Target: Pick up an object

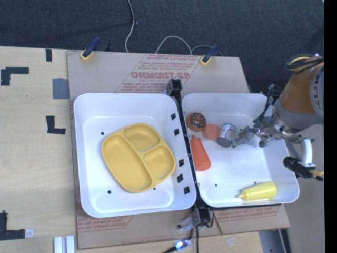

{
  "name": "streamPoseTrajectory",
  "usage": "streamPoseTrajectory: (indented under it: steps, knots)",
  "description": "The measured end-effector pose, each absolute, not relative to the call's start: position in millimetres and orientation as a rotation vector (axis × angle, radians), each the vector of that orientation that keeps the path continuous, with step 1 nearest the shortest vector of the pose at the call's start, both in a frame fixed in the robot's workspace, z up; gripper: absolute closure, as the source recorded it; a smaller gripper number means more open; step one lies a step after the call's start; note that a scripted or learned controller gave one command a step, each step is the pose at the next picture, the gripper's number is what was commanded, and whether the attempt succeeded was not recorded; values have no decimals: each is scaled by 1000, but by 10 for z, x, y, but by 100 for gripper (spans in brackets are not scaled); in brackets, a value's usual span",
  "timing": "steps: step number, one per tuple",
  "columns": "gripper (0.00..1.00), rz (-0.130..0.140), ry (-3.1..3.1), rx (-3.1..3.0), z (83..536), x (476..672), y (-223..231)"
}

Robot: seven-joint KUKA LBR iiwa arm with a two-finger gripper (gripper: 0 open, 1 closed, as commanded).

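Reaching into the right bin [274,157] from your right, the fingers [227,137] sit just beside the small red piece [211,132]; you cannot tell their spread. Carrot [199,153] and donut [197,120] lie nearby.

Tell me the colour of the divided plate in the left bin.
Yellow. The divided plate shows best in the camera view, lying in the left bin.

Both bins [84,141] were seen as white. A yellow divided plate [138,156], an orange carrot [199,153], a brown sprinkled doughnut [197,120] and a yellow bottle [258,191] were noted.
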State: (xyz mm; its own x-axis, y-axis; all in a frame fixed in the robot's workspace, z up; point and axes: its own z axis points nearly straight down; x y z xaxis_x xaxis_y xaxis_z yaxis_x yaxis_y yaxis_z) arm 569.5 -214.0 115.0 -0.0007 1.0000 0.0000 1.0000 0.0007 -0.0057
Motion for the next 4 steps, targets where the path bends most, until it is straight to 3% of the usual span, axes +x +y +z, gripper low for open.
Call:
streamPoseTrajectory:
  steps: [1, 2, 4]
  knots:
    - [0, 3, -2224, -2221, 836, 5696, -2138]
    - [100, 1, -2228, -2224, 966, 5710, -2143]
    - [100, -2, -2227, -2221, 1896, 5751, -2046]
